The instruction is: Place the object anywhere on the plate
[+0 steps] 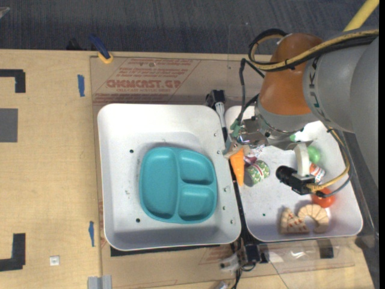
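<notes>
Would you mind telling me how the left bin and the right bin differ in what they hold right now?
The left bin holds one thing, a teal divided plate lying flat in its middle, while the right bin holds several small things, among them an orange carrot-like piece and a tan pastry-like piece. The arm hangs over the right bin, not the left bin. Both are shallow, white and side by side.

One fixed camera looks down from above the bench [48, 161] at a slant — both white bins fit in frame. The arm [337, 83] enters from the right.
</notes>
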You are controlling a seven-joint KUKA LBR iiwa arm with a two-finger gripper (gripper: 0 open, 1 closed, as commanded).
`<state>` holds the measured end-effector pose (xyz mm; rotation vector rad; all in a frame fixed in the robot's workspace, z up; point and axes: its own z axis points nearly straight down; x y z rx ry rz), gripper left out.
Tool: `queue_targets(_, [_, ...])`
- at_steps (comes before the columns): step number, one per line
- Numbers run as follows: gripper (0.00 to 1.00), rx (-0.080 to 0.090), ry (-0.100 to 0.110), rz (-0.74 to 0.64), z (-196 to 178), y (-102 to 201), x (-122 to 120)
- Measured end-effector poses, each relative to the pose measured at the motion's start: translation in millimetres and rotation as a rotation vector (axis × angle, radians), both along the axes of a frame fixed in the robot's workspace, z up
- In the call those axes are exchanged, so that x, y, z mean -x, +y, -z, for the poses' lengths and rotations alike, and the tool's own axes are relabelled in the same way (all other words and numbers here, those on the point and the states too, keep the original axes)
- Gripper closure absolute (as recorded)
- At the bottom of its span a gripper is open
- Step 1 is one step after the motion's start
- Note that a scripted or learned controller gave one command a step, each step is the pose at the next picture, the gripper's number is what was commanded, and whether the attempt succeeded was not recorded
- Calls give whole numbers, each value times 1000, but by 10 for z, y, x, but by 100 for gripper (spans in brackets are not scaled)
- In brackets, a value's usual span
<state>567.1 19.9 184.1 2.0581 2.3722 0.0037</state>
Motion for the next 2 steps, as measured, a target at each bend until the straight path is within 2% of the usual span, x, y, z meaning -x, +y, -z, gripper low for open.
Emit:
queue_targets(1, [0,1,0,3,-2,-18,0])
queue_targets(2, [0,0,7,312,3,210,371])
